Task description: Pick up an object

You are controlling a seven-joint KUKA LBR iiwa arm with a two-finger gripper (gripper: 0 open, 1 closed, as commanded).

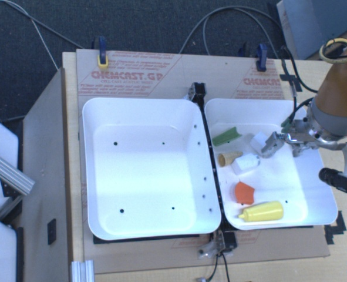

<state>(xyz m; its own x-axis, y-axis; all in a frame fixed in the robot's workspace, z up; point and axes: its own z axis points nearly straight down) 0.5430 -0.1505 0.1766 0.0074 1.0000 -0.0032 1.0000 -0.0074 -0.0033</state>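
My gripper [283, 146] hangs over the middle of the right bin [314, 187], open, with bare bin floor between its two grey fingers [270, 145]. Just left of the left finger lie a small pale clear piece [258, 140] and a white block [244, 164]. Farther left are a green strip [225, 136] and a tan cone-shaped piece [229, 157]. Toward the bin's front sit a red-orange chunk [244, 192] and a yellow banana-shaped object [261, 211].
The left bin [97, 175] adjoins the right one along a black divider clamp [198, 91]. Blue clamps [102, 50] hold the brown board at the back. A black part [336, 178] of the arm sticks out over the right bin's right rim.
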